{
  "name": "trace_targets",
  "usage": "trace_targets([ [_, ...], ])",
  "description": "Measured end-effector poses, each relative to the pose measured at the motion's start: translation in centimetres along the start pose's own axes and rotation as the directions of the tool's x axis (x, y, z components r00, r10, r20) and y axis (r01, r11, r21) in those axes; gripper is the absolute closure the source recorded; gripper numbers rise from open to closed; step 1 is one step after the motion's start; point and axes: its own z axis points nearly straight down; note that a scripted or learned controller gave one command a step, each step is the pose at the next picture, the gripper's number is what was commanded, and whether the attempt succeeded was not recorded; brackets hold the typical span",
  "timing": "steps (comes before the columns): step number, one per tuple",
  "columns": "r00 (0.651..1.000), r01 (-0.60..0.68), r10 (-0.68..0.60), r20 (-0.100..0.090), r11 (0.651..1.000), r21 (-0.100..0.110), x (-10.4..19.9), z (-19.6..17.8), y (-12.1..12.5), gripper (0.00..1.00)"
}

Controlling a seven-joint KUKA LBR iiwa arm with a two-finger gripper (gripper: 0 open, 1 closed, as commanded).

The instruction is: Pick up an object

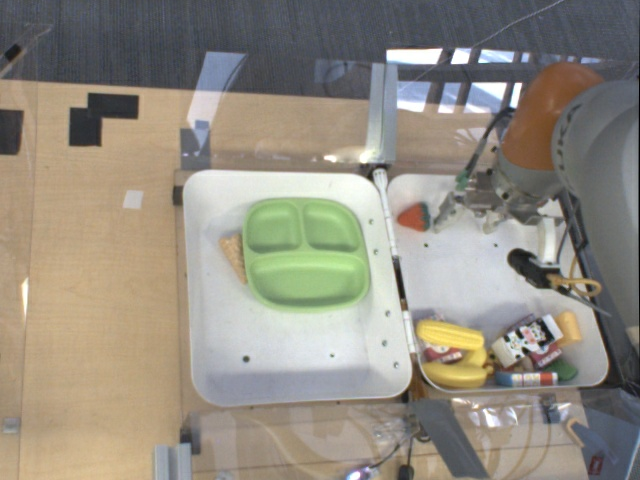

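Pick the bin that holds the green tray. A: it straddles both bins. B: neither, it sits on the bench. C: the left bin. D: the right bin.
C: the green tray lies flat inside the left bin, while the right bin holds the yellow toys and other small items.
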Motion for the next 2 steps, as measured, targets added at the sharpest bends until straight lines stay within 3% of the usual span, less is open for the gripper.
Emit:
trace_targets([
  [1,0.999,0.039,-0.039,0.000,0.999,0.000,2.3,0.0,1.4,0.00],
  [2,1.000,0.021,-0.021,0.000,1.000,-0.002,0.3,-0.3,-5.4,0.00],
])
